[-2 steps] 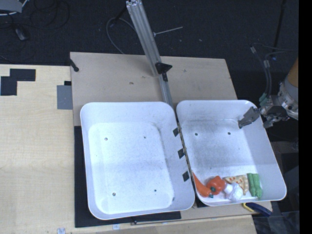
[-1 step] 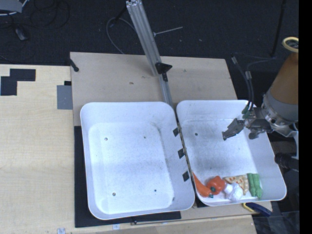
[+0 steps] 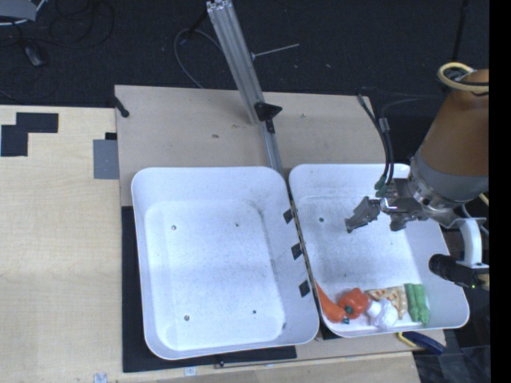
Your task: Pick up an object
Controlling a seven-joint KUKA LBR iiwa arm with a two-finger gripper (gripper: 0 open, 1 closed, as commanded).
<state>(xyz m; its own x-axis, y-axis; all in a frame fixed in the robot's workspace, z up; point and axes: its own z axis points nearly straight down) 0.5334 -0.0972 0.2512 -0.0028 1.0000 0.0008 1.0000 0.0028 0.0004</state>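
Observation:
Several small objects lie bunched along the near edge of the right bin (image 3: 351, 190): an orange-red piece (image 3: 352, 302), a thin orange strip (image 3: 325, 301), a tan piece (image 3: 390, 296), a white piece (image 3: 383, 315) and a green piece (image 3: 416, 302). My gripper (image 3: 378, 216) hangs over the middle of the right bin, well behind the objects. Its two dark fingers are spread apart with nothing between them. The orange-banded wrist (image 3: 457, 138) rises at the right.
The left bin (image 3: 160, 190) sits beside the right bin, joined by black clips (image 3: 296, 250). A metal rail (image 3: 239, 54) slants down from the back to the bins' divide. Cables hang by the arm at the right.

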